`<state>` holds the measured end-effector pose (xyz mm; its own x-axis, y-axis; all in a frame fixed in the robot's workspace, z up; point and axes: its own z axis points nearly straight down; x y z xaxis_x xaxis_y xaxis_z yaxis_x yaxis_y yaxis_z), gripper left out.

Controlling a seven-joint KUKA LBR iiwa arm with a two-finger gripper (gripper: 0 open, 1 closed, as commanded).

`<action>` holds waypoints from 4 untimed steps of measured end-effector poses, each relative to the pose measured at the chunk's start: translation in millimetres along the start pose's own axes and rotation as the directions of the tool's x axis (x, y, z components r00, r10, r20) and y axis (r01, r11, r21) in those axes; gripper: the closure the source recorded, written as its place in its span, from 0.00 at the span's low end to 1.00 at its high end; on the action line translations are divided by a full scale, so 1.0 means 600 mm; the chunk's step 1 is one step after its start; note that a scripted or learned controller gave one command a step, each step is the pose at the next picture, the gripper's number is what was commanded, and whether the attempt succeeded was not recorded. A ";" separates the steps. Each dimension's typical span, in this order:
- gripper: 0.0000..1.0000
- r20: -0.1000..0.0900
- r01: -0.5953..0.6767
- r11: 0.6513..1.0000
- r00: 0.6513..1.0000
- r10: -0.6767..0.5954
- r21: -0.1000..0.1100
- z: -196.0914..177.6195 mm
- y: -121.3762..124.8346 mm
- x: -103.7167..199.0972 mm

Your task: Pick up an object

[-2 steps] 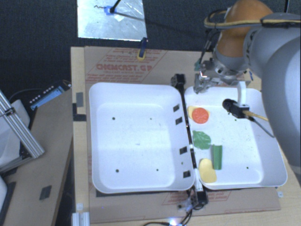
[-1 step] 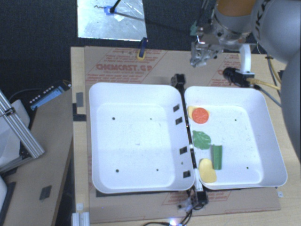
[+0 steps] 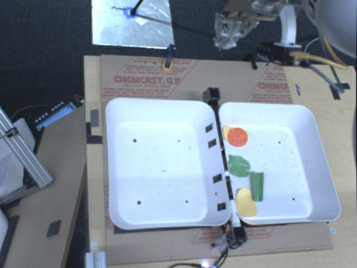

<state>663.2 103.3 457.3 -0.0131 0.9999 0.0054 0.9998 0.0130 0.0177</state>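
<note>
Along the left side of the right bin (image 3: 301, 121) lie several small objects. An orange-red round piece (image 3: 238, 137) rests on a yellow one at the top. Below it sits a green leafy piece (image 3: 239, 166), then a dark green stick (image 3: 257, 186) standing lengthwise, and a yellow lump (image 3: 245, 201) near the front corner. My gripper (image 3: 227, 37) hangs high above the bench, beyond the far edge of the bins, with nothing visible between its fingers.
The left bin (image 3: 120, 116) adjoins the right one, joined by a black clip strip (image 3: 220, 161). A silver sheet (image 3: 131, 14) lies beyond the cardboard base. Cables and a yellow hose (image 3: 312, 57) trail at the upper right.
</note>
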 end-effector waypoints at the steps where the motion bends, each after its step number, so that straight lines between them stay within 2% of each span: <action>1: 1.00 0.005 -0.007 1.000 1.000 0.007 0.010 -0.072 0.011 0.016; 2: 1.00 0.004 -0.008 1.000 1.000 0.008 0.011 -0.135 -0.023 0.013; 3: 1.00 0.008 -0.019 1.000 1.000 0.019 0.015 -0.122 0.010 -0.119; 4: 1.00 0.009 -0.021 1.000 1.000 0.021 0.016 -0.114 0.006 -0.269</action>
<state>667.8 -58.5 524.9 0.0076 1.0000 -0.0033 1.0000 -0.0076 0.0019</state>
